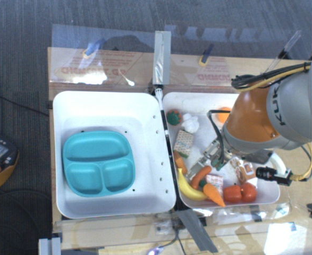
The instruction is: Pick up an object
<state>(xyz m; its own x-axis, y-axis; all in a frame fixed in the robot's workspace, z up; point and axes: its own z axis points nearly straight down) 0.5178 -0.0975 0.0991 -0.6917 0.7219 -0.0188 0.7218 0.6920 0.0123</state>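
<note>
The gripper (213, 158) sits low in the right bin (270, 198), over the toy food near the banana (190, 189) and carrot (213, 194). Its grip state cannot be told. Nothing appears lifted; the pick remains undone.

So there's just one camera, sitting fixed above the bench (209, 68) and looking down at a bit of a slant, taking in both white bins: the left bin (86, 102) and the right bin (270, 195) side by side. It's hanging far enough back that carpet is showing past the bench, and the arm (283, 110) is reaching in from the right.
</note>
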